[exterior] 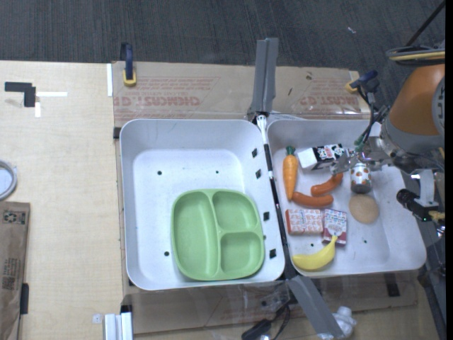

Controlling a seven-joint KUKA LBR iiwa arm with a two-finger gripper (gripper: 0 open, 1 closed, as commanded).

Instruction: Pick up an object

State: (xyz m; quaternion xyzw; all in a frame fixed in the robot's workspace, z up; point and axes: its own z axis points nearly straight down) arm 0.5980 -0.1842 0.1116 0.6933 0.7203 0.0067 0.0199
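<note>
Right bin [396,257]: hand [360,178] at 12 o'clock of round beige piece [364,209]; sausages [318,192], carrot [290,173], banana [316,257] crowd 9 o'clock side. Finger state hidden, cannot tell. Green divided plate [216,234] left bin.

Matt green plastic tray [216,234], glossy white plastic bins [134,190], pale wooden bench [56,161].
</note>
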